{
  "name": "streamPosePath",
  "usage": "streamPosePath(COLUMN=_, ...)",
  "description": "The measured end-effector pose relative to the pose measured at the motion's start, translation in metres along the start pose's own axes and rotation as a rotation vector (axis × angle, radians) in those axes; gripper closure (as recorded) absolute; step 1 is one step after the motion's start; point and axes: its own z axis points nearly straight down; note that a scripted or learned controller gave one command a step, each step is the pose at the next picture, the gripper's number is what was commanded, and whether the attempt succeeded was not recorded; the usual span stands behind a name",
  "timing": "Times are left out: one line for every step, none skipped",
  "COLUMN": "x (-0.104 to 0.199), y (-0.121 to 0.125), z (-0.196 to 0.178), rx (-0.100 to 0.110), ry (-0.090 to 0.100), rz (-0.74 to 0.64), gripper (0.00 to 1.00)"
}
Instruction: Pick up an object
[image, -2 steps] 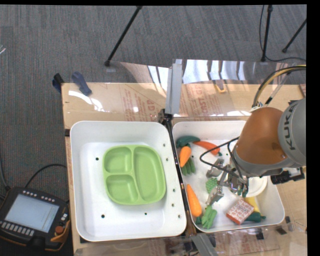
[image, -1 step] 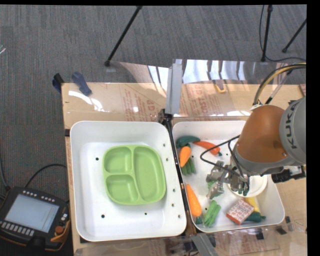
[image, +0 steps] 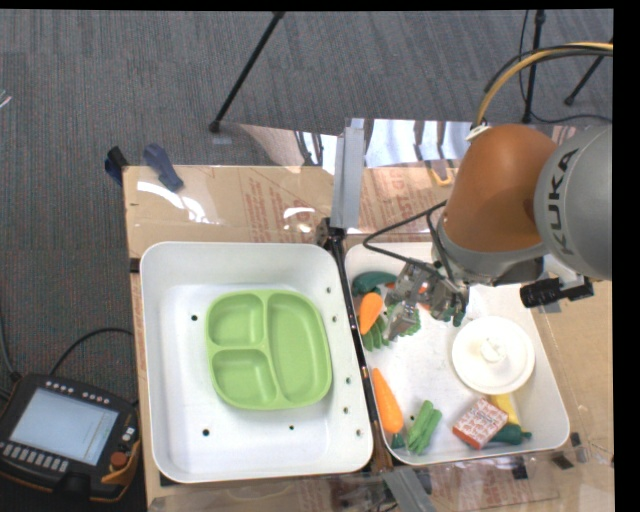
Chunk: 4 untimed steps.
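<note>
My gripper (image: 403, 316) hangs low over the upper left part of the right bin (image: 556, 405), under the orange wrist band. It is just right of a small orange carrot (image: 369, 311) with a dark green top (image: 376, 282), and I cannot tell whether it touches the carrot. Nothing shows clearly in its grasp. Other toys lie in the same bin: a second carrot (image: 387, 400), green bean pods (image: 424, 426), a white round dish (image: 491, 355) and a red box (image: 478, 422).
The left bin (image: 170, 300) holds a light green divided plate (image: 268, 348). A yellow piece (image: 507, 407) and a dark green piece (image: 514, 434) sit by the red box. A metal post (image: 346, 185) stands behind the wall between the bins.
</note>
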Motion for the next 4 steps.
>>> streamPosePath(x=-0.006, y=0.036, z=-0.067, rx=0.003, ry=0.003, rz=0.033, gripper=1.00)
streamPosePath(x=0.009, y=-0.020, z=0.008, rx=0.006, ry=0.017, rz=-0.162, gripper=1.00)
streamPosePath(x=0.006, y=0.044, z=-0.065, rx=0.002, ry=0.004, rz=-0.081, gripper=1.00)
streamPosePath(x=0.006, y=-0.005, z=-0.010, rx=0.002, ry=0.015, rz=-0.528, gripper=1.00)
